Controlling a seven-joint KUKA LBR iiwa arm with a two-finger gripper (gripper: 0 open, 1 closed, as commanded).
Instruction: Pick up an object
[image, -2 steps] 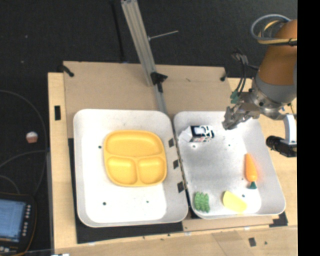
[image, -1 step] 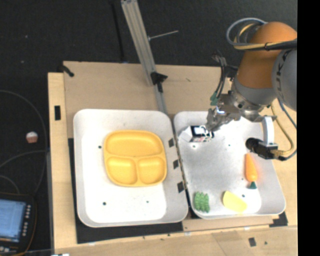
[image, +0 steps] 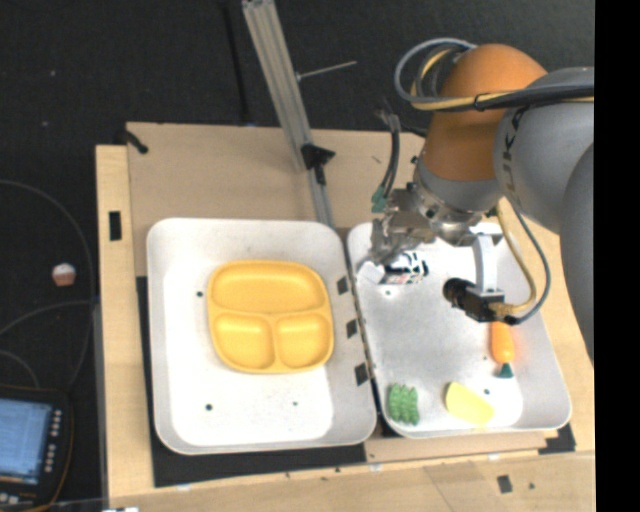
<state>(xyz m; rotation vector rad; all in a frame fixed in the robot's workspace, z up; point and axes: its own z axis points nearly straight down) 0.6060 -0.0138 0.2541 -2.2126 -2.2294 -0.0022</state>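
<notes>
**Pincer low over the right bin's far corner**

Where the arm (image: 520, 130) bends down from the right, you find the pincer (image: 395, 262) at the far left corner of the right bin (image: 420, 330), just beside the wall it shares with the left bin (image: 180, 330). You cannot tell from this slant how wide it stands or whether anything sits in it; the wrist and cabling crowd that spot. A small black-and-white piece (image: 408, 268) lies on the bin floor right under it, too small to name.

Work outward across the right bin and you meet the objects you could pick. An orange carrot (image: 502, 345) lies by the right wall, near a dark fitting (image: 470, 298) on the arm. A yellow lemon-like piece (image: 468, 403) rests toward the near edge, and a green leafy toy (image: 402, 402) sits beside it in the near left corner, apart from it.

Over the shared wall, the left bin carries a yellow divided plate (image: 270, 315) at its middle. Both bins rest on the table (image: 200, 170).
</notes>
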